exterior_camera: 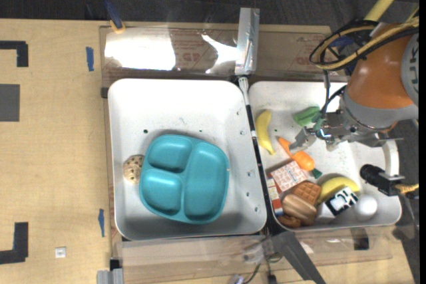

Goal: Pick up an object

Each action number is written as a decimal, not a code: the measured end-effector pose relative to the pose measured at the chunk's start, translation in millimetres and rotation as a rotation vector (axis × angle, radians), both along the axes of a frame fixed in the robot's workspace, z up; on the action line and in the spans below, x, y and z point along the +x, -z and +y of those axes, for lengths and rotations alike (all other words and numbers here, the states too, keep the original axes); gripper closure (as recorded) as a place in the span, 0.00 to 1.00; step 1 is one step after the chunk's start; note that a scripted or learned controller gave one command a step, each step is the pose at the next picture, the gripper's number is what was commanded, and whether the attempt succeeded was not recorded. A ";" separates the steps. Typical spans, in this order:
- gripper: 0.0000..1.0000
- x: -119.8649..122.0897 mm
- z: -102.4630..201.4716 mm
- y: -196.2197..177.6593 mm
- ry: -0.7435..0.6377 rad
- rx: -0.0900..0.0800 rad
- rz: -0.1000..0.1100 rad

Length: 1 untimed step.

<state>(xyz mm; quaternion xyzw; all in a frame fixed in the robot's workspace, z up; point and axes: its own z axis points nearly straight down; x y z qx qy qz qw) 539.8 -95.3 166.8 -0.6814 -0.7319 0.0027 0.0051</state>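
Poised low over the right bin [379, 219], the end effector [307, 137] has its opening hidden, so I cannot tell its state. It hangs just above the orange carrot [298, 155], the likely target, beside the yellow banana [265, 130].

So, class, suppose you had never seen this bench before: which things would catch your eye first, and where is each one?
First, the big teal divided plate in the left bin, a cookie touching its left edge. Next, the arm's orange band at the right, above the right bin. That bin holds a jumble of toy food, including a yellow banana by its left wall.
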 end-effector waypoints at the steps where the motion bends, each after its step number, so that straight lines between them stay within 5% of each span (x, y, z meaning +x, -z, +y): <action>1: 0.00 15.3 -1.1 79.0 -0.179 -0.002 -0.017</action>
